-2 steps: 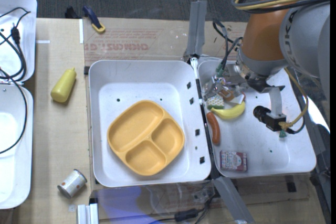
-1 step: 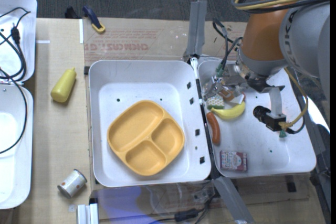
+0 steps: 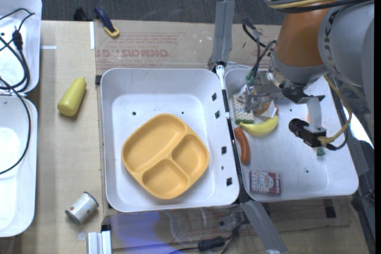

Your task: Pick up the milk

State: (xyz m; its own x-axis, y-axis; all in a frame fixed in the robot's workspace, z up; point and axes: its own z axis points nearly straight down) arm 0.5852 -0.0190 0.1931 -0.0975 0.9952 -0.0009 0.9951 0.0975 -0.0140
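Milk (image 3: 239,107): apparently one pale speckled carton, against the left wall of the right bin (image 3: 333,184), touching one banana (image 3: 260,125) just below. Directly over it, one end effector (image 3: 257,99); released or clenched, cannot tell. Same bin: one sausage (image 3: 243,145), one reddish box (image 3: 265,182). Left bin (image 3: 119,187): one yellow three-compartment plate (image 3: 165,155). Out on the tabletop (image 3: 65,151): one mustard bottle (image 3: 72,97), one can (image 3: 81,207).

The divided plate (image 3: 165,155) was yellow-orange, the bins (image 3: 119,187) white (the hot dog (image 3: 243,145) reddish), the banana (image 3: 260,126) yellow.
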